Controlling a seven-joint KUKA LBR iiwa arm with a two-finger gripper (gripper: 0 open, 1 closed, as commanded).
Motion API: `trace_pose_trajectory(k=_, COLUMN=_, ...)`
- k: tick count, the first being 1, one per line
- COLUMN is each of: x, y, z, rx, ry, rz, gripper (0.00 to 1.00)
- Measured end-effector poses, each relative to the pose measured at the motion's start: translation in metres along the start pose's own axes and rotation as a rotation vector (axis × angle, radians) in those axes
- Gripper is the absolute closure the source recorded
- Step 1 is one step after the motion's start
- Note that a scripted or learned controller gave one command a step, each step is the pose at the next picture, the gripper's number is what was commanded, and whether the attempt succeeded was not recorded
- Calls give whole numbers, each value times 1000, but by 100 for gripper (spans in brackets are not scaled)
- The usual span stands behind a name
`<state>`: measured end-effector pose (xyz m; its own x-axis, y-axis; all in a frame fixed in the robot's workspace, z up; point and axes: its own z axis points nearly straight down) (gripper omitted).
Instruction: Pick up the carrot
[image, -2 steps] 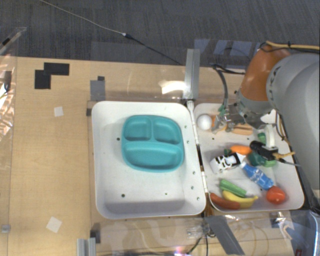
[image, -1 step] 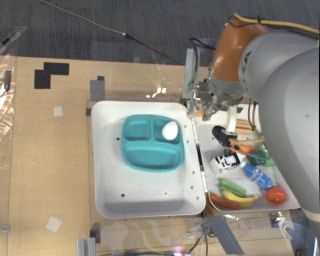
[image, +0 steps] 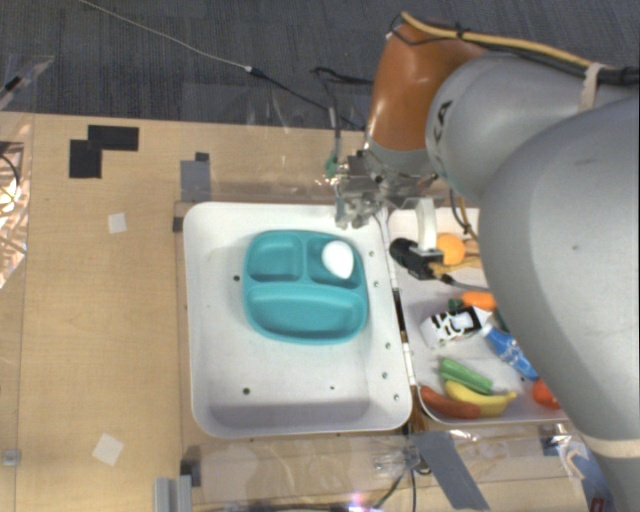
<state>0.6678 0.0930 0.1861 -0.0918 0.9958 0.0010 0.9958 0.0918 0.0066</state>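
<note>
Gripper (image: 352, 208) is seen at the far rim of the left bin (image: 210, 300), just beyond the teal divided plate (image: 300, 290) that bears a white egg-like thing (image: 339, 260); whether it is parted or closed cannot be told, and nothing is seen held in it. What is judged to be the carrot (image: 478, 298), an orange piece partly hidden by the arm, lies in the right bin, so the approach step is not yet done. 1 move across the divider and down over that piece is called for next.
</note>
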Motion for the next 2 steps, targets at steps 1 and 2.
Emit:
trace_pose_trajectory(k=1, x=-5, y=-14, z=-45, rx=-1, ry=-1, rz=327, gripper=100)
trace_pose_trajectory(k=2, x=-148, y=-44, z=-191, rx=-15, ry=-6, rz=257, gripper=100)
